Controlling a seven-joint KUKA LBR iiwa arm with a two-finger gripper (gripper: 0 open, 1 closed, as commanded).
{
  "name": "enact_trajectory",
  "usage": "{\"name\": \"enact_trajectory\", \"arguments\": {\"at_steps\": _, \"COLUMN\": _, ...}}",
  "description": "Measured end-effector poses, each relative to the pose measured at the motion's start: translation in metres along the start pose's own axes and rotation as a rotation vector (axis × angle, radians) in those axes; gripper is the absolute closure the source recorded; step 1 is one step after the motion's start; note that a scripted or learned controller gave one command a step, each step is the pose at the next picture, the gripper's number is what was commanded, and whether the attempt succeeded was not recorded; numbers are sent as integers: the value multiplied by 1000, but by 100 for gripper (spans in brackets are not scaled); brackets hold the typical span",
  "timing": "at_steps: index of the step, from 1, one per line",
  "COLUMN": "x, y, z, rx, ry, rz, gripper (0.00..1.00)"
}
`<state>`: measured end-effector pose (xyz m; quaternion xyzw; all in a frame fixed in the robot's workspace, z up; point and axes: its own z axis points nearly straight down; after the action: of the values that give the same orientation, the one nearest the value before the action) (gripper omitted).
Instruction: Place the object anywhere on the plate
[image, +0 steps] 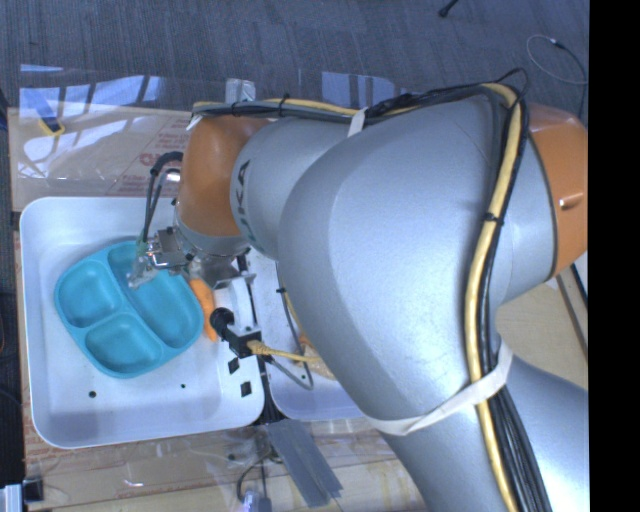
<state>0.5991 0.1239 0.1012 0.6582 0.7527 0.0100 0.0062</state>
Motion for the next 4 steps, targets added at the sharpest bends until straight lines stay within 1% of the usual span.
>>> {"name": "enact_trajectory", "arguments": {"at_steps": 1, "x": 37, "y": -41, "z": 5, "rx": 14, "ry": -11, "rz": 377, "gripper": 0}}
{"name": "enact_trajectory", "arguments": {"at_steps": 2, "x": 23, "y": -46, "z": 1, "rx": 29, "ry": -35, "rz": 387, "gripper": 100}}
{"name": "enact_trajectory", "arguments": {"at_steps": 3, "x": 32, "y": -44, "z": -2, "rx": 23, "ry": -22, "rz": 377, "gripper": 0}}
{"name": "enact_trajectory", "arguments": {"at_steps": 4, "x": 25, "y": -49, "z": -4, "rx": 41, "ry": -39, "rz": 379, "gripper": 100}}
